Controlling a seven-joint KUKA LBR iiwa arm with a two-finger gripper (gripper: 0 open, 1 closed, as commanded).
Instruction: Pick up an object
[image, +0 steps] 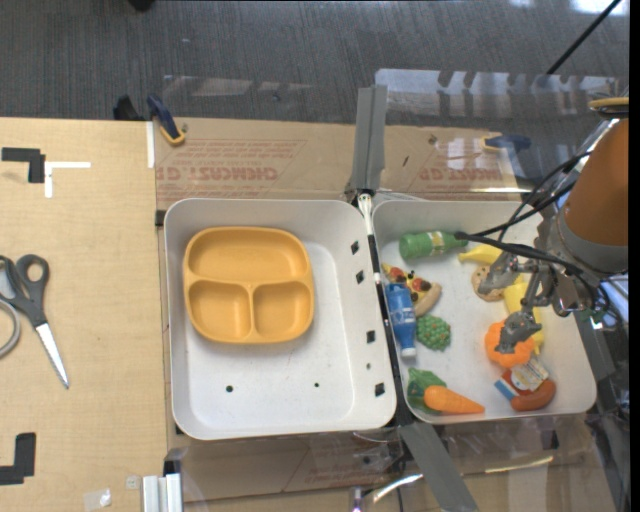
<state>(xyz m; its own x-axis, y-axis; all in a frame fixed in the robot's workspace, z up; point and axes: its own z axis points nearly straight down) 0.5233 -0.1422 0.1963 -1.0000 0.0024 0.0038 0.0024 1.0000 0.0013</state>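
Reaching into the right bin: gripper (518, 322), low over the toys near the bin's right wall
Thing under the gripper: orange toy fruit (505, 345), on the bin floor, right half of the right bin; the fingertips look to be touching its top
Gripper state: cannot tell whether the fingers are apart or together; they blur into the toy beneath them
Just beside the fruit: yellow banana (520, 296), lying upright along the right side, partly behind the gripper
Below the fruit: red and white toy (528, 385) in the bin's near right corner
Behind the gripper: tan round piece (490, 285) and a second yellow piece (478, 255), near the bin's far side
Far edge of the bin: green bottle (432, 244), lying on its side, neck toward the right
Left wall of the right bin: blue bottle (401, 315), lying lengthwise along the wall
Beside the blue bottle: pizza slice (418, 290) above, green broccoli (434, 333) to its right
Near left corner: carrot (448, 400) with its green top pointing left
Right bin (570, 405): white, shallow
Left bin (270, 400): white, holding a yellow divided plate (249, 284) in its far half
Arm: orange band (605, 190) at the view's right edge, black cables trailing toward the gripper
Bench to the left: scissors (38, 310) on the wooden top, well apart from both bins
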